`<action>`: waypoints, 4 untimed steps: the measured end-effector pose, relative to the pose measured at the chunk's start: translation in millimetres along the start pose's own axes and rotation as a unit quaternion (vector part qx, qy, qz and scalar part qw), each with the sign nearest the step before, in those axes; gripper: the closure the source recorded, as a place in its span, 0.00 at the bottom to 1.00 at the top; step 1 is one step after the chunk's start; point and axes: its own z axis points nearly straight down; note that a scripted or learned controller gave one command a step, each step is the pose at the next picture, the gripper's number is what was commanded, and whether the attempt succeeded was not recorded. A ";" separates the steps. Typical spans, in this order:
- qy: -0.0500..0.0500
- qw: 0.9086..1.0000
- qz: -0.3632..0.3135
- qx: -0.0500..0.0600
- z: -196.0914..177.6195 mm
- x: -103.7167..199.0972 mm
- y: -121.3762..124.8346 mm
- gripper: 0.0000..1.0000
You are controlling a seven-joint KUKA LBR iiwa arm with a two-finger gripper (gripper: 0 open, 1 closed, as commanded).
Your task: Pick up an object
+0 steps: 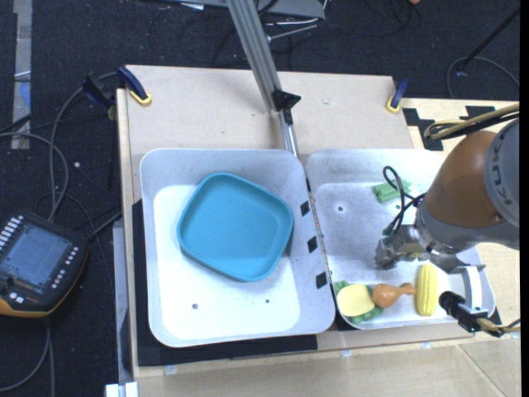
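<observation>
I am hovering my fingers (390,255) low in the right white bin (347,190); I cannot tell whether they are spread. The yellow plastic corn cob (426,289) is lying just beside them, so I am planning a squared, centred descent.

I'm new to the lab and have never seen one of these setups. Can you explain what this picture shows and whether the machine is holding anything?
This is one camera fixed above a bench, looking down at a slant. The grey and orange shape at the right is a robot arm; its gripper reaches down into the right bin. Its job is to pick up an object. Along that bin's near edge lie toy foods: a corn cob, an orange piece and a yellow slice. A small green item sits farther back. The left bin holds a blue plate. I cannot tell from here whether anything is held.
</observation>
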 end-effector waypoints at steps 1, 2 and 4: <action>0.000 1.000 0.000 -0.001 -42.6 -4.6 -0.7 1.00; 0.000 1.000 0.000 -0.001 -94.3 -11.6 -6.8 1.00; 0.001 1.000 -0.003 0.001 -130.2 43.9 3.1 1.00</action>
